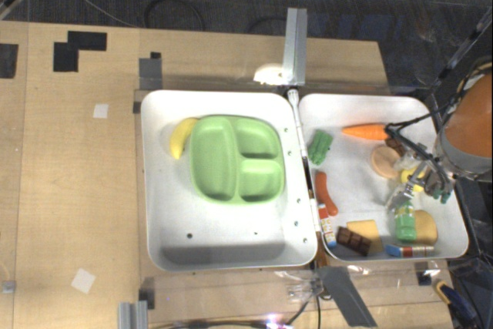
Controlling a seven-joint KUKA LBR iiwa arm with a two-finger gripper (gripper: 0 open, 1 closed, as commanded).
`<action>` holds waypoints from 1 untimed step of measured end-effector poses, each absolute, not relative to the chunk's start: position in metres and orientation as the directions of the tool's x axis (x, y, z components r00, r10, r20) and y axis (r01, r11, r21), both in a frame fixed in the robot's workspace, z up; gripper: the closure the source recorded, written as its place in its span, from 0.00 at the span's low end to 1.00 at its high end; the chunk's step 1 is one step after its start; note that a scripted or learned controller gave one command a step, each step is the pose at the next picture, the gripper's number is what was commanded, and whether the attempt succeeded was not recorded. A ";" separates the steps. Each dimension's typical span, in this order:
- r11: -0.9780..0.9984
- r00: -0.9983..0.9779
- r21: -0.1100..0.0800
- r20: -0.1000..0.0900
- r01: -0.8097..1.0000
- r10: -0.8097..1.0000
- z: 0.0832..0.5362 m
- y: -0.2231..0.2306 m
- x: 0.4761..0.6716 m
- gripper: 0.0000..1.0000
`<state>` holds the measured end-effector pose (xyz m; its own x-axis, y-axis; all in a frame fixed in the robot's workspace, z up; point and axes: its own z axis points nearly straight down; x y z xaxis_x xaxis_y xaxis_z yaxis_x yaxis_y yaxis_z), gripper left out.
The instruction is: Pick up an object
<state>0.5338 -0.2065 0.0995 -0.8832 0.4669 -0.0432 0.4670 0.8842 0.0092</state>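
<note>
The right bin (350, 108) holds several small items. An orange carrot (362, 132) lies at the back, with a tan round piece (383, 162) in front of it. A green ridged piece (319, 146) and a red pepper-like piece (326, 195) lie near the left wall. At the front are a brown chocolate bar (353, 241), a yellow block (364, 228), a green bottle (405, 227), a yellow round item (426, 228) and a blue-and-red marker (408, 250). My gripper (407, 193) hangs low over the bin's right side, just above the green bottle and beside the tan piece.
The left bin (166, 227) holds a green divided plate (235, 158) and a yellow banana (181, 137) at its left edge. A metal post (295, 50) stands behind the wall between the bins. The arm's orange band (470, 127) looms over the right bin's right rim.
</note>
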 end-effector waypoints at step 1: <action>0.889 -0.888 0.002 -0.022 0.459 0.458 0.090 -0.208 0.500 0.00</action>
